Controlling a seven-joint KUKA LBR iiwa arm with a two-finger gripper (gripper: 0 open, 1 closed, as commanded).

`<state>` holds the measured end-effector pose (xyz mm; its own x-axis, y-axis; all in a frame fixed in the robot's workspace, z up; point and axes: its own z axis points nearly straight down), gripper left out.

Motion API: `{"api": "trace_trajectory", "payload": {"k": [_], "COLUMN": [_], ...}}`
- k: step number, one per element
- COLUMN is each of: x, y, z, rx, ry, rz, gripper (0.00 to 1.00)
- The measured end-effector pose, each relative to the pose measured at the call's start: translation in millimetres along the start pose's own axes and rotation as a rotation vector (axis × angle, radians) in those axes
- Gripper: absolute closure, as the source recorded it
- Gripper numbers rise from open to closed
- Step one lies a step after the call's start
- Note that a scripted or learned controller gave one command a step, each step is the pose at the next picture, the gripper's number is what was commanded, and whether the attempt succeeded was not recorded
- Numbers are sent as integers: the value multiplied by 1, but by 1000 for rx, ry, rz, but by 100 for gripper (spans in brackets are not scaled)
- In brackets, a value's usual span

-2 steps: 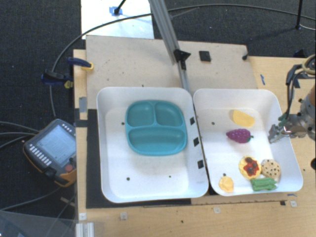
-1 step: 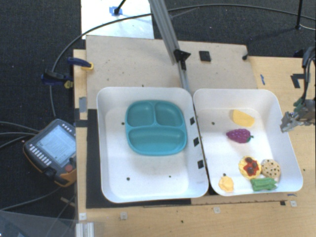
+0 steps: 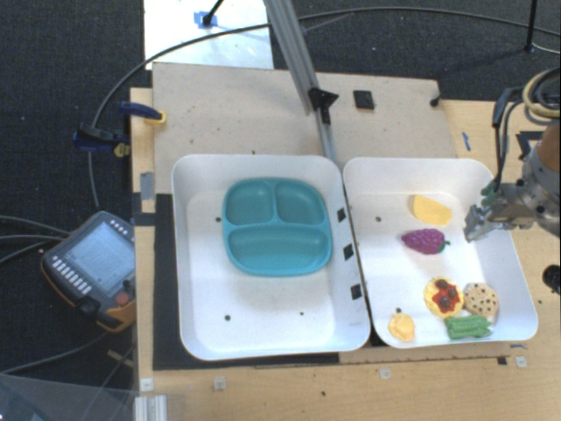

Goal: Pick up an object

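From the overhead camera, the table (image 3: 386,121) carries two shallow white bins side by side. The left bin (image 3: 202,323) holds a teal divided plate (image 3: 277,226), lying flat in its upper middle with three compartments.

The right bin (image 3: 377,191) holds the small things that could be picked up. A yellow wedge-shaped piece (image 3: 431,209) lies in the upper part. Just below it is a purple grape-like piece (image 3: 424,240). Nearer the lower right corner is a cluster: a round yellow piece with a red centre (image 3: 443,296), a spotted cookie (image 3: 480,300) just beside it, a green piece (image 3: 467,326) touching their lower edges, and a small pale yellow piece (image 3: 401,326) a little apart to the left.

The pincer (image 3: 479,222) hangs over the right bin's right rim, to the right of the yellow wedge and the purple piece and apart from both. Whether it is spread or closed I cannot tell, and nothing is seen held in it.

A slanted grey pole (image 3: 294,46) crosses above the bins. A teach pendant (image 3: 92,266) lies off the table's left.
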<state>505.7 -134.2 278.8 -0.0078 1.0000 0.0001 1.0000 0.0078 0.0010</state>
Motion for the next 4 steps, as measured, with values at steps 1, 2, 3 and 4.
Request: {"api": "trace_trajectory", "payload": {"k": [1,2,3,4], "x": [58,105,160,210], "y": [9,20,32,40], "z": [-1,-2,18,38], "rx": [-2,-2,0,0], "ry": [1,0,0,1], "rz": [-2,0,0,0], "gripper": [100,100,100,100]}}
